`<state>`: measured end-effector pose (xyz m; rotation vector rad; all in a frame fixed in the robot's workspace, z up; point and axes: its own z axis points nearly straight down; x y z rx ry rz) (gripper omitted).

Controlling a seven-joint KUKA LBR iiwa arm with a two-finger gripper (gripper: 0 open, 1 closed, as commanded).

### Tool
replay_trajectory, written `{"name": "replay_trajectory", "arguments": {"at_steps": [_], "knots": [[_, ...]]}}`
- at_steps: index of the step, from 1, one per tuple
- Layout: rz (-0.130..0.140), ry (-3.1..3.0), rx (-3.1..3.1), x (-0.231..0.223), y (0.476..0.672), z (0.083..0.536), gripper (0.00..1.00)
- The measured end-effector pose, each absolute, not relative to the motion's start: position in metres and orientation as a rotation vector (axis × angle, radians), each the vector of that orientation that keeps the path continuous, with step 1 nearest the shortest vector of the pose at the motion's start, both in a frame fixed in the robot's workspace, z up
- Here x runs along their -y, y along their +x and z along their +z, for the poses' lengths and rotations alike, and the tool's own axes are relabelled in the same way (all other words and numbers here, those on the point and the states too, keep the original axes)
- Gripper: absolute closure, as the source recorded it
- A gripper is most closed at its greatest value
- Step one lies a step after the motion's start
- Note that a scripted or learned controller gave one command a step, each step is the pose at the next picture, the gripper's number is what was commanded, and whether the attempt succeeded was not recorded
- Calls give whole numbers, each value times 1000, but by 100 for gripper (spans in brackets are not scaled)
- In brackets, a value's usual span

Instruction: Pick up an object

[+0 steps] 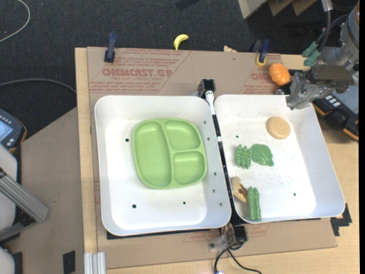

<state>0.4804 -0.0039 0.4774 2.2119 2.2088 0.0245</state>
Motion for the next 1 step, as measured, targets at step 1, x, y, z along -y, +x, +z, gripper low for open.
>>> {"name": "replay_trajectory", "arguments": {"at_steps": [1], "knots": [[-4,2218,-2229,-71,479,450,100]]}}
